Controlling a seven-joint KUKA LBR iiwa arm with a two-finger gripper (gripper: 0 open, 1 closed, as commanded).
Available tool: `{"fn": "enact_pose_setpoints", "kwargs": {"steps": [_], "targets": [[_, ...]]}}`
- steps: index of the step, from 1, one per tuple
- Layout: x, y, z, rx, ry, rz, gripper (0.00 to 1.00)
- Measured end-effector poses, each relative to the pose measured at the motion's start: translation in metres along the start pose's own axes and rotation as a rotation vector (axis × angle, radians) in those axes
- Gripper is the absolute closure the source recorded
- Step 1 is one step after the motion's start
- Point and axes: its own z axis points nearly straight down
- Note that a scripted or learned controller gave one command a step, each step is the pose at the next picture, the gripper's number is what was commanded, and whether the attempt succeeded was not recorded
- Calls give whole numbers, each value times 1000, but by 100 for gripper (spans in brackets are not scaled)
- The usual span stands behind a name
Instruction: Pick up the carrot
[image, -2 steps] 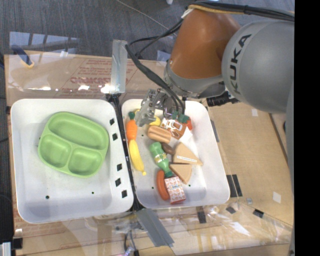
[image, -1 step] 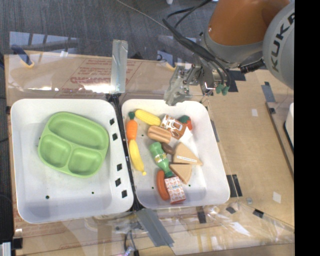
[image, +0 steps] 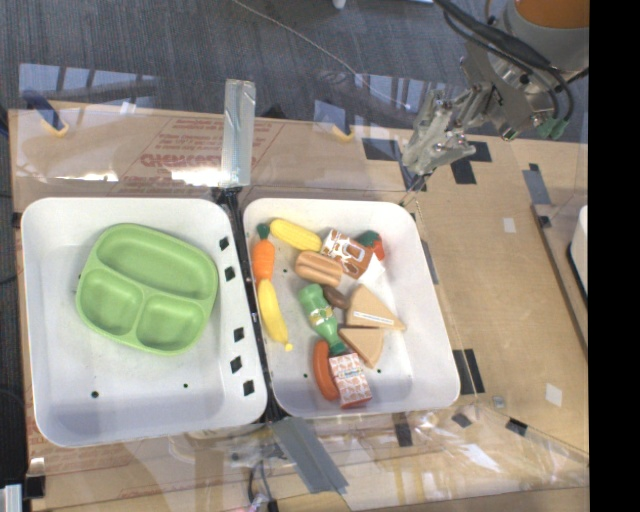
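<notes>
— So, what do the two bins hold?

— Below the gripper (image: 425, 165) and far to its left, the left bin (image: 45, 300) holds one thing, a green divided plate (image: 148, 288) with three compartments. It lies a little tilted, toward the upper part of that bin. The right bin (image: 425, 300), directly below the gripper, holds many toy foods close together.

— Where is the carrot?

— The carrot (image: 263, 258) lies in the right bin, below the gripper and to its left, against the bin's left wall. It is orange with a small green top (image: 264, 231) pointing up in the view. A yellow banana (image: 295, 235) lies just beside it on the side nearer the gripper, and a long yellow piece (image: 271, 314) lies just below the carrot, along the same wall.

— And the other foods?

— Nearer under the gripper there is a hot dog (image: 320, 268), a small red and white carton (image: 347, 253), and a green bottle (image: 320, 312). Lower down lie two bread wedges (image: 368, 330), a red sausage (image: 324, 370) and a red box (image: 350, 380), the farthest from the gripper.

— What about the gripper itself?

— It hangs above the bench, over the brown board (image: 480, 260) just outside the upper right corner of the right bin. Whether its jaws are released or clenched cannot be told from the view. It is well apart from the carrot.
</notes>
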Motion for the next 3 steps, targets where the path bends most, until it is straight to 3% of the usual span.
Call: {"fn": "enact_pose_setpoints", "kwargs": {"steps": [1, 2, 3], "targets": [[63, -39, 120, -8, 9, -229, 100], [146, -44, 112, -5, 4, -297, 100], [153, -38, 204, -13, 10, -470, 100]]}}
